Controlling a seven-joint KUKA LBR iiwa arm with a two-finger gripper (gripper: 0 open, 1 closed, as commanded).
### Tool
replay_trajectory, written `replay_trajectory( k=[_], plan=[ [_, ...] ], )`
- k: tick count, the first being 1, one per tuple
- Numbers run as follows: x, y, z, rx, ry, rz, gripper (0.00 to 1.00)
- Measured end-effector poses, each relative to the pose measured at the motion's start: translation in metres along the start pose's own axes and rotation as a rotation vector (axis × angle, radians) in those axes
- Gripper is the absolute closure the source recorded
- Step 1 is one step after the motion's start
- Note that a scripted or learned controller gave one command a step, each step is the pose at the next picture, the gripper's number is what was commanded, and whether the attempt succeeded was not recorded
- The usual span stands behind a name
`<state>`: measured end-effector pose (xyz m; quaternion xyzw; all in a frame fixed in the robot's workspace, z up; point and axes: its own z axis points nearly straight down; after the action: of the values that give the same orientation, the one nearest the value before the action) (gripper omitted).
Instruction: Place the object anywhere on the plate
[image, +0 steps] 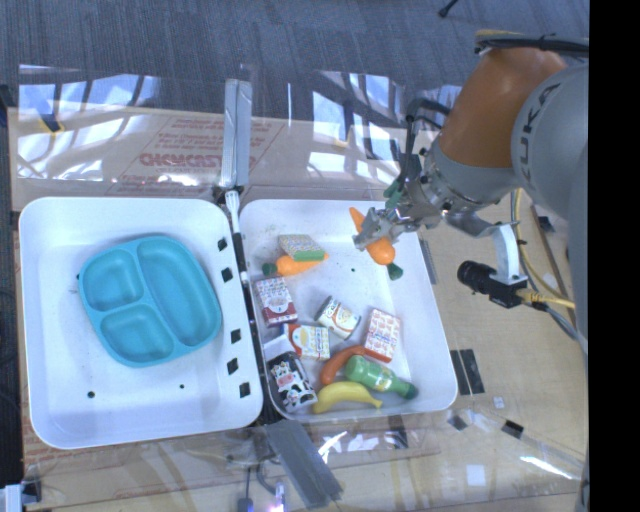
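**Carrot at the gripper, plate a whole bin away**

While the arm reaches in over the right bin, the gripper sits above that bin's far right part with an orange toy carrot at its tips. The carrot seems to be pinched between the fingers, its green top pointing down and away from the jaws, so I read them as clenched on it, though the hold looks shallow and near one end.

Well off to the jaws' left, across the divider between the bins, lies the left bin with the blue plate in its middle; the plate has three compartments, all bare. That is where the carrot has to go, and none of the crossing is done.

Below and to the left of the jaws, the right bin holds a heap of toy food: small cartons, a green bottle, a banana and a second carrot just beside a wrapped bar.

The main risk, as I judge it, is the grip. A tapered carrot held near its end may pivot or slide out during the sideways carry and fall short into the clutter, or onto the divider. Releasing too high could also let it bounce off the plate's raised rims.
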<state>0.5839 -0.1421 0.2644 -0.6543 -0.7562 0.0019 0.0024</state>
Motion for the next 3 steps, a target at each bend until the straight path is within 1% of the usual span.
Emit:
replay_trajectory(
  k=[1,2,3],
  plan=[
    [0.048,0.081,0.041,0.003,-0.001,0.18,1.0],
    [0.127,0.054,0.007,0.003,0.0,-0.018,1.0],
    [0.208,0.03,0.017,0.005,-0.002,0.1,1.0]
  ],
)
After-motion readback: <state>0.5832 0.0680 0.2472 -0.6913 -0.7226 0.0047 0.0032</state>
